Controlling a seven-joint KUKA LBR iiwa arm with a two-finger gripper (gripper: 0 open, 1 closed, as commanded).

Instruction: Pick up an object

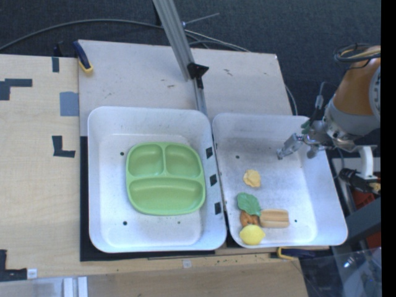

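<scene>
Camera view showed a small, pale yellow, crumpled-looking object (252,178) lying in the right bin (322,228), apart from the gripper (296,147); its metal fingers stood spread and held nothing. Nearby lay a round lemon (252,234).

I can't read any text, label, brand, number or sign from here. The worktop (37,135) carries dark tape pieces, but none of them forms a letter or figure I can make out.
</scene>
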